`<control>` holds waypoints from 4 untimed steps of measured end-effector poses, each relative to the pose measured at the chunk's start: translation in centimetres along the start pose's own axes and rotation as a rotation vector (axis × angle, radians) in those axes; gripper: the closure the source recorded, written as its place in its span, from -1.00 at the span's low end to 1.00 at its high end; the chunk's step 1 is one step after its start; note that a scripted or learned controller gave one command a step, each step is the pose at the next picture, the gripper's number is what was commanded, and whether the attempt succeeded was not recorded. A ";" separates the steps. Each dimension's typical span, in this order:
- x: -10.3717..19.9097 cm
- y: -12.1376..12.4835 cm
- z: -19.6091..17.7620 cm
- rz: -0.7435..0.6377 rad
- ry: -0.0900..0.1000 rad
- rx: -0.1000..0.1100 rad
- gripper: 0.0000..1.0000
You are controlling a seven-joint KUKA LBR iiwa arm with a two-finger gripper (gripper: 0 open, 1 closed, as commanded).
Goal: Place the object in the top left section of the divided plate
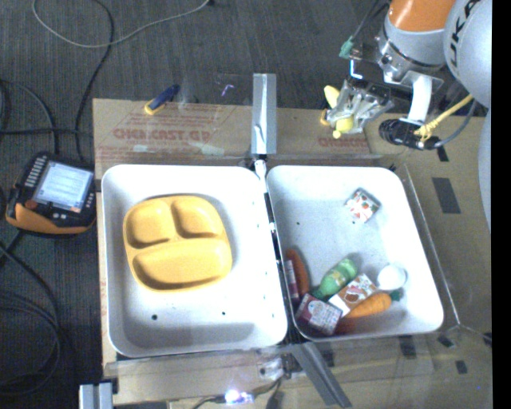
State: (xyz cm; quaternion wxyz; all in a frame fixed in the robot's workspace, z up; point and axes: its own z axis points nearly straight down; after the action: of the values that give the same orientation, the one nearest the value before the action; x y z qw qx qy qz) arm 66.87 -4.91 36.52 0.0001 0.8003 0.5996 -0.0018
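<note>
**Yellow item held high above the bench's far edge**

Camera view: The gripper [351, 112] is seen at the upper right, raised over the cardboard behind the right bin [415, 240], beyond that bin's far rim. A small yellow object [338, 120] is seen between its fingers [361, 105], which are closed around it; part of the object juts out to the left of the fingers. What kind of item it is cannot be told at this size. The orange band [419, 16] of the arm is visible just above the wrist at the top edge.

The divided plate [177, 241], yellow with three sections, is set in the left bin [112, 264], toward that bin's far left. Nothing is seen lying in its sections. The plate and the held object are well apart, with the wall between the bins lying between them.

In the right bin, a small red-and-white packet [362, 205] is set alone near the far side. Along the near side a green bottle [337, 277], a carrot [369, 305], a white round item [391, 277], a dark red packet [320, 315] and a sausage [292, 272] are clustered together, several touching.

A handheld controller [52, 194] with a lit screen is placed on the floor to the left of the bench.
</note>
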 end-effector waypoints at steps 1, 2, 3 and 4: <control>-5.8 -2.3 -6.8 0.072 -0.001 0.000 1.00; -12.5 -9.8 4.3 -0.062 0.001 0.002 1.00; -5.6 -10.0 4.2 -0.036 0.002 0.002 1.00; 3.4 -19.3 4.2 0.108 0.001 0.003 1.00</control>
State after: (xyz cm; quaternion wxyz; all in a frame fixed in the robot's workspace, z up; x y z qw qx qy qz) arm 49.34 3.79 32.36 -0.0011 0.8313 0.5558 -0.0024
